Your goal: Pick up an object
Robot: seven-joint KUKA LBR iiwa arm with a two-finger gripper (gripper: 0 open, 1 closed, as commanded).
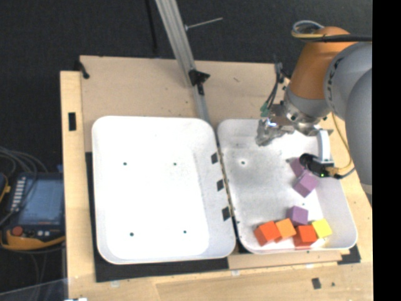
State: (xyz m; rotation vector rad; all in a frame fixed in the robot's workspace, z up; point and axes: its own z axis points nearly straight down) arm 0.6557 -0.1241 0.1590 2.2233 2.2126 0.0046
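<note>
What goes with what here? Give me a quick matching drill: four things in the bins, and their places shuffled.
Things:
1. yellow block
2. larger purple block
3. gripper
4. left bin

Places:
A. over the right bin's far end
B. right bin's near right corner
C. left of the right bin
D. right bin's right side, midway

Pairs: 1-B, 2-D, 3-A, 4-C
</note>
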